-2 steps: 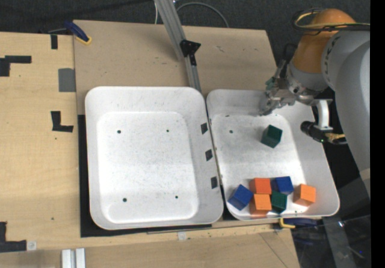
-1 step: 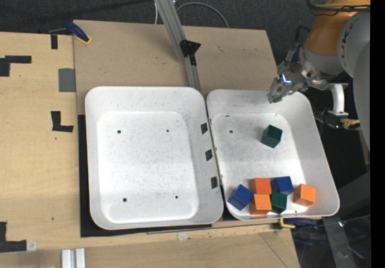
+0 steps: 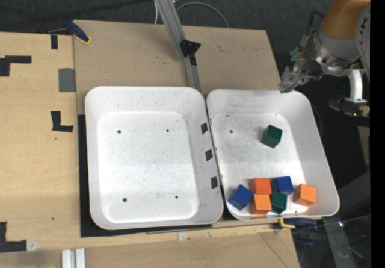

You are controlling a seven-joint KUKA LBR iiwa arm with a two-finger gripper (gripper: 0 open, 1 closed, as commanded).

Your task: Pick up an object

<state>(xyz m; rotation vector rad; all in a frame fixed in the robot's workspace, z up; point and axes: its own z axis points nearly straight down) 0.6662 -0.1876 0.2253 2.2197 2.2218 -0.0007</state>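
In the right bin (image 3: pixel 313 140) a dark green cube (image 3: pixel 271 136) sits alone near the middle. Along the bin's near edge lies a cluster: a blue cube (image 3: pixel 240 196), an orange cube (image 3: pixel 261 185), a second orange cube (image 3: pixel 261 202), a blue cube (image 3: pixel 283 185), a dark green cube (image 3: pixel 278 200) and an orange cube (image 3: pixel 305 194). My gripper (image 3: pixel 288 82) hangs just beyond the bin's far right corner, above its rim, well away from every cube. Nothing shows between its fingers.
The left bin (image 3: pixel 96 140) lies beside the right one. A slanted metal pole (image 3: pixel 171 14) runs down to the gap between the bins. A blue and yellow clamp (image 3: pixel 78 32) sits at the bench's far left.
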